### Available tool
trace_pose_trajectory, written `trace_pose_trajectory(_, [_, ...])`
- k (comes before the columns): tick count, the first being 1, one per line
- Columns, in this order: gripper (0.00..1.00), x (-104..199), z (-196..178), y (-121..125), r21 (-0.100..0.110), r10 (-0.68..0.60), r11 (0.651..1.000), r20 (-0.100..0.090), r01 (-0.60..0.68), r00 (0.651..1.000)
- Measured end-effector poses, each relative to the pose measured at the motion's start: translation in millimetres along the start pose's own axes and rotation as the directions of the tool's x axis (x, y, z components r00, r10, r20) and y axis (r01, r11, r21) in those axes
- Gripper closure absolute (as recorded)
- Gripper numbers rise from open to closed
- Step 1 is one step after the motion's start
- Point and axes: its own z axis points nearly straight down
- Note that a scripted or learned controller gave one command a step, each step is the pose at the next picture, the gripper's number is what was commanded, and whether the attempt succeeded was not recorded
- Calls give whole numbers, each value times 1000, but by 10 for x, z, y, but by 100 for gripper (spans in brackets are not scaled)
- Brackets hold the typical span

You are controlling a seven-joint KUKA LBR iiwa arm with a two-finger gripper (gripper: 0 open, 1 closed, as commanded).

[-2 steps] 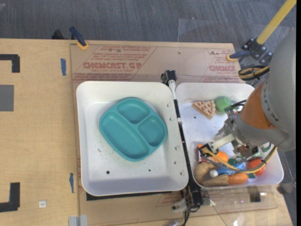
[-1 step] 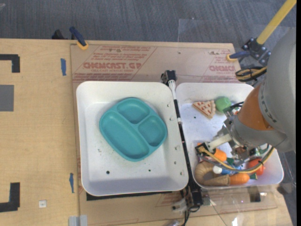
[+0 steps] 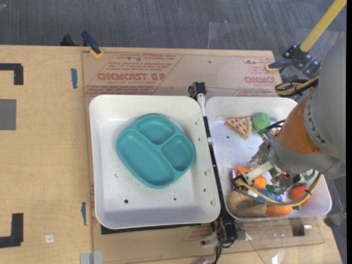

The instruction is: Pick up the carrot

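We see the gripper [image 3: 268,176] lowered into the right bin [image 3: 234,142], deep in the heap of toy food at that bin's near end; we cannot tell how it is set or whether it has hold of anything, because the wrist and the clutter around it cover that part. The arm [image 3: 316,128], grey with its orange band, comes in over the right bin's far-right rim.

The carrot [image 3: 278,208] lies flat on the floor of the right bin, along its near wall (an orange, elongated piece, partly under yellow cable). It sits just on the near side of the gripper, and we cannot tell if the 2 touch. Beside it, toward the bin's near-left corner, rests a brown wooden piece [image 3: 242,199], and toward the near-right corner a round red-orange item [image 3: 300,192].

Further back in the right bin, a pizza slice [image 3: 240,126] lies on bare white floor, with a green item [image 3: 260,120] just beside it.

Next to the right bin, touching along 1 shared edge, stands the left bin [image 3: 104,147], and a teal plate [image 3: 156,150] with 3 compartments lies in its middle.
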Motion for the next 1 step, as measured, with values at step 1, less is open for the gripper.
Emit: trace_pose_trajectory(1, [0, -64, 10, -36, 20, -180, 983, 15, 180, 984])
